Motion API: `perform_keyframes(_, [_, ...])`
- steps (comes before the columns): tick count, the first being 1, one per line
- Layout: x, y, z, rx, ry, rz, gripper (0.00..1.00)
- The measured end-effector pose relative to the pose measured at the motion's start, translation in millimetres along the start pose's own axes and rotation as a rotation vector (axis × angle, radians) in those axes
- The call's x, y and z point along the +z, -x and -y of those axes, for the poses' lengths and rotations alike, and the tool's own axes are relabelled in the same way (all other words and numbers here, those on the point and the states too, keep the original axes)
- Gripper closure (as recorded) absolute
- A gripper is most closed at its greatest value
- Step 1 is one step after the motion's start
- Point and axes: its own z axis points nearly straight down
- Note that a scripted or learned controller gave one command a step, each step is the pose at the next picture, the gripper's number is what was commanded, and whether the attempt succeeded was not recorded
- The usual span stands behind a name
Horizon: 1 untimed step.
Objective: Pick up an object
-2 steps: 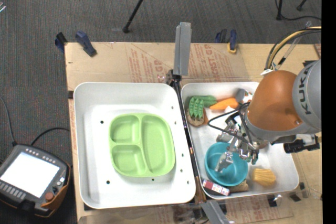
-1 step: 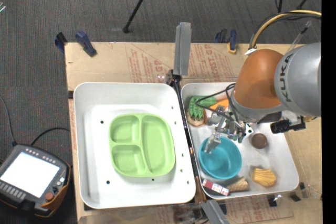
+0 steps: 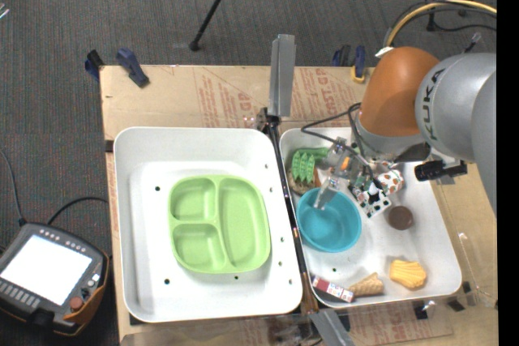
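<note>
We see plywood bench point(image 3: 203, 93) on dark carpet, two white bins. Gripper point(image 3: 328, 194) over blue bowl point(image 3: 329, 224); finger state we cannot tell.

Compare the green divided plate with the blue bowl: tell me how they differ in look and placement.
The green divided plate is a flat rounded rectangle split into three compartments; the blue bowl is round, deeper and undivided. The plate lies in the left bin; the bowl sits in the right bin among small toys. The plate looks wider than the bowl. The gripper hangs over the bowl's rim, away from the plate. Both lie open side up.
</note>
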Motion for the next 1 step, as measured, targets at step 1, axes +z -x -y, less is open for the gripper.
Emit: perform_keyframes(1, [0.2,-30.6,79.2,0.221,-0.002,0.0,0.0])
